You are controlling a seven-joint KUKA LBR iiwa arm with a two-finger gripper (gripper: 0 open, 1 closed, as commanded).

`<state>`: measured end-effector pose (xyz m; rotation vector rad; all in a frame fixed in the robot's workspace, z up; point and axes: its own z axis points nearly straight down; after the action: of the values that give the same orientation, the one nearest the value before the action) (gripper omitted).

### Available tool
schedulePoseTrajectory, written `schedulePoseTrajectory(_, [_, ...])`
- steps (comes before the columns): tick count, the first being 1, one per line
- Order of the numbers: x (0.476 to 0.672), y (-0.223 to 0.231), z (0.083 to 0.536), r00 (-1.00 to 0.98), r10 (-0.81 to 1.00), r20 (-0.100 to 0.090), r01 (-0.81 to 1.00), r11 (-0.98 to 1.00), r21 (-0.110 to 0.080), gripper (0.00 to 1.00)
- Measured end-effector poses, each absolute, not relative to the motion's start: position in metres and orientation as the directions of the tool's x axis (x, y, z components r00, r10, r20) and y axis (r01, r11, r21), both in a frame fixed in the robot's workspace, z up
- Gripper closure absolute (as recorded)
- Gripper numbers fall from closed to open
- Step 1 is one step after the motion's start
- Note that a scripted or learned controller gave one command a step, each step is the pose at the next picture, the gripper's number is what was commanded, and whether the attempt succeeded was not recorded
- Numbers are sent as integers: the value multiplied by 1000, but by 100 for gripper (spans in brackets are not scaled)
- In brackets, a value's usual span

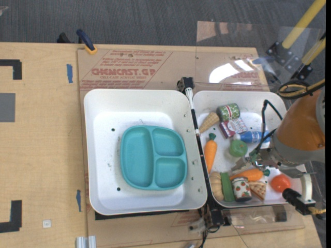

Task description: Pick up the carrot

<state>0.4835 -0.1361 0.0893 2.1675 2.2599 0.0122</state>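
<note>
Camera view, working from the near edge back: the right bin (pixel 276 106) is crowded along its near wall with a small can (pixel 241 189), a toast-like wedge (pixel 258 190), a green strip (pixel 227 186) and a red tomato-like piece (pixel 281 183), and just behind them an orange, carrot-like piece (pixel 250 174) lies across the clutter. The end effector (pixel 257 160) sits low right over that piece, its tips lost among the items, so I cannot tell whether it is parted or pinched, or whether anything is caught. The upright carrot (pixel 210 152) with its green top stands apart to the left, near the bin's dividing wall. The main risk, as I judge it, is a grasp on the wrong orange thing, or a pinch that also takes the can or toast, because the pieces touch. A slanted hold on a tapered body could also let it slip out. Farther back lie a green ball (pixel 238 148), a blue bottle (pixel 251 137), a packet (pixel 231 126), a green can (pixel 228 111) and a cone (pixel 209 121); a sweep of the arm could knock these. The left bin (pixel 98 154) holds a teal tray (pixel 153 157) on the tabletop (pixel 41 138).
</note>
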Motion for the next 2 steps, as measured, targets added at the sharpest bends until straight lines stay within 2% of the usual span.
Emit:
schedulePoseTrajectory(1, [486,-137,101,-41,999,-6,999,41,22,100])
schedulePoseTrajectory(2, [486,-137,100,-40,999,-6,999,41,21,0])
